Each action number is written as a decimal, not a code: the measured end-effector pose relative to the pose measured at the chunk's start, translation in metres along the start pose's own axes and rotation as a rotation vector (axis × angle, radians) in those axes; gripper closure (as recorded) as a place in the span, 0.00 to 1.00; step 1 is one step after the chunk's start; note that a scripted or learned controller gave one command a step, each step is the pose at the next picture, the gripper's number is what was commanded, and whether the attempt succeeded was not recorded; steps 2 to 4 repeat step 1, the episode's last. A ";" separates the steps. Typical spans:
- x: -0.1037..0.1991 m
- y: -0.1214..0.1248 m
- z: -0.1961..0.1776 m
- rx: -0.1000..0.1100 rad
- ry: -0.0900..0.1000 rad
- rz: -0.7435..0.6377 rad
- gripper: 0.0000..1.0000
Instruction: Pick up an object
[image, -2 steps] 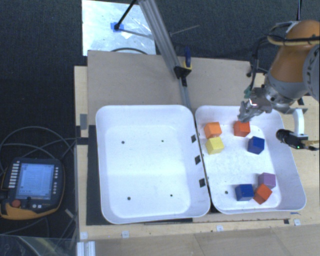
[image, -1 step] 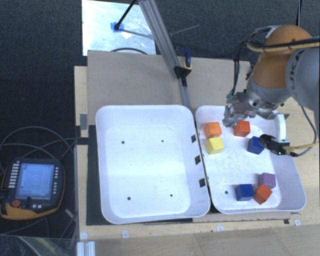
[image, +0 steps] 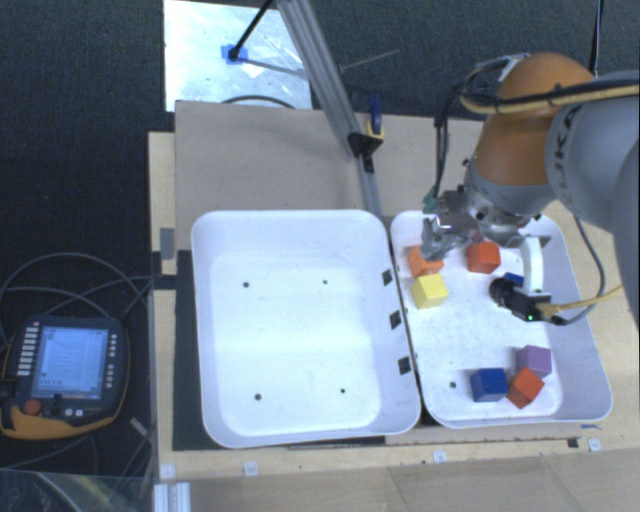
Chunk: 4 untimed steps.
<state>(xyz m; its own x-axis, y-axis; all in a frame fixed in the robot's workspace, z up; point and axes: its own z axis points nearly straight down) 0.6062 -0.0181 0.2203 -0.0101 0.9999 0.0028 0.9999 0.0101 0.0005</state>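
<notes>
Orange block (image: 424, 263) sits half hidden under my gripper (image: 434, 240); can't tell how it's set

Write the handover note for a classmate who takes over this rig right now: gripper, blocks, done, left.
Gripper: low in the right bin, over the orange block at the bin's far left; finger state unclear.
Blocks, all in the right bin: yellow block beside the orange one, red-orange block further right, blue block, purple block and another orange block near the front.
Done: no block visibly lifted.
Left: grasp one and raise it.
</notes>
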 end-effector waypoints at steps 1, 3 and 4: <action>0.060 -0.003 -0.008 -0.002 0.000 -0.002 1.00; 0.060 -0.003 -0.008 -0.002 0.000 -0.002 1.00; 0.060 -0.003 -0.008 -0.002 0.000 -0.002 1.00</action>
